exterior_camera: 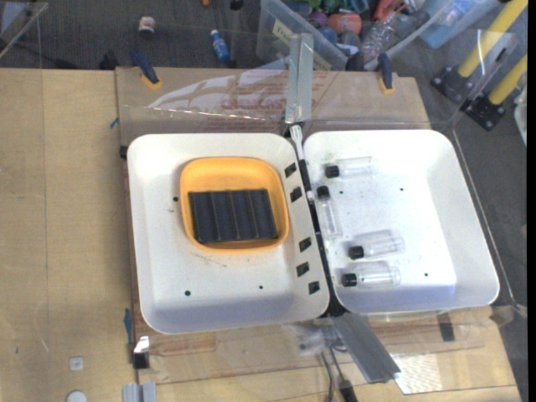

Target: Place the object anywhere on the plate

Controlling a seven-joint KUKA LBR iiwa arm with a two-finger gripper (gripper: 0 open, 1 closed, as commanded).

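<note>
Pincer grip cannot be told; the clear, black-capped vials all lie in the right bin [435,216].
One vial [347,168] lies at the bin's upper left, one [324,209] against the divider, and two [374,245] [368,276] at lower centre. The orange plate [230,167], bearing a black ribbed block [233,216], sits in the left bin [159,249].

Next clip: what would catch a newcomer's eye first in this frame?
The orange plate in the left bin, with a dark ribbed block lying on it. Next, four clear vials with black caps scattered in the right bin, lying on their sides.
</note>
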